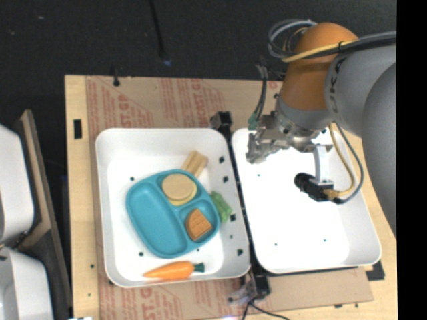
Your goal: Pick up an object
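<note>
A blue divided plate (157,220) lies in the left bin (110,199). On it rest a round tan biscuit (179,187) and a brown toast-like piece (199,224). A pale wooden block (195,161) pokes out behind the plate, a green piece (222,207) lies at its right edge, and an orange carrot (173,270) lies near the bin's front wall. My gripper (259,149) hangs over the far left corner of the right bin (333,245), apart from all these objects. Nothing shows between its fingers.
The grey arm with its orange band (313,65) covers the far right of the bench. A black cable fitting (315,187) hangs over the right bin. Brown cardboard (160,102) lies behind the bins, and white boxes (13,179) stand at the left.
</note>
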Controlling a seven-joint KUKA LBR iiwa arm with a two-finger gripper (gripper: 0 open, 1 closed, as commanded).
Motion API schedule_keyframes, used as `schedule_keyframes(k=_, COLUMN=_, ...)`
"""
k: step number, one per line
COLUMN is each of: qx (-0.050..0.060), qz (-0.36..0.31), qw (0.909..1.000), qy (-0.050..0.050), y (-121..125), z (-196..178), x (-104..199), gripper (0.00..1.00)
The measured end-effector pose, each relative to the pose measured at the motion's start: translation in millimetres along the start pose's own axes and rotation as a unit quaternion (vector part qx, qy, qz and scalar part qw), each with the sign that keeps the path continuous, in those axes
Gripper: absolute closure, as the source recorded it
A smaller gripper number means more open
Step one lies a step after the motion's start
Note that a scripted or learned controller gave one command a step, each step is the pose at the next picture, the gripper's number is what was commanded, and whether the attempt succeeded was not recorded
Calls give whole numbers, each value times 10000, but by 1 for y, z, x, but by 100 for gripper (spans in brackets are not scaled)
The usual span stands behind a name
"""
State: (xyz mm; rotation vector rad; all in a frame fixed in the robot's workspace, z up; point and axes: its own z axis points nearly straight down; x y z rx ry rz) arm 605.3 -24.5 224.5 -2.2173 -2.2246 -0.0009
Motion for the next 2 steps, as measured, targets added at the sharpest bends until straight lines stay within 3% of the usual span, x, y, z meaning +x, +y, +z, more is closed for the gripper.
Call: schedule_keyframes(k=2, qx=-7, qz=0, qw=10000, qy=-1, y=24, z=-8, x=97, gripper=100)
